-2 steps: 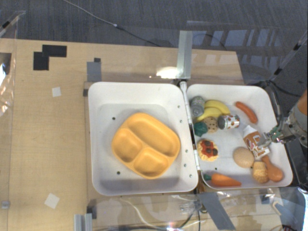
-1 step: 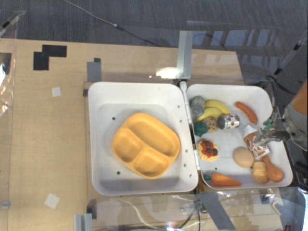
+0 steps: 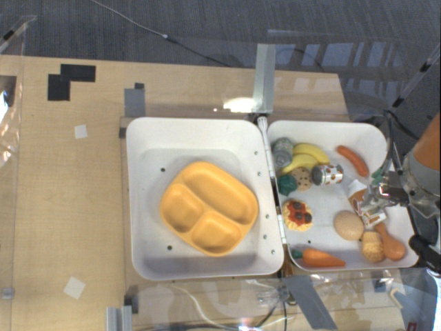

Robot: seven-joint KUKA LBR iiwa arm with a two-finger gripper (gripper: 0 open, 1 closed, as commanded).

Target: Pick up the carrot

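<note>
The carrot (image 3: 324, 258) is orange with a green stub at its left end. It lies flat along the near wall of the right bin (image 3: 331, 131), toward that bin's near left corner. My gripper (image 3: 375, 200) hangs over the right side of the same bin, above a small brown and white item (image 3: 360, 200). It is well to the right of the carrot and farther back, not touching it. The grey arm with its orange band (image 3: 431, 147) comes in from the right edge.
The right bin also holds a banana (image 3: 308, 156), a small can (image 3: 328, 174), a red sausage (image 3: 353, 161), a cookie (image 3: 300, 180), a pizza piece (image 3: 298, 214), a tan egg-shaped thing (image 3: 348, 225) and a drumstick (image 3: 387, 243). A yellow divided plate (image 3: 209, 207) lies in the left bin (image 3: 148, 143).
</note>
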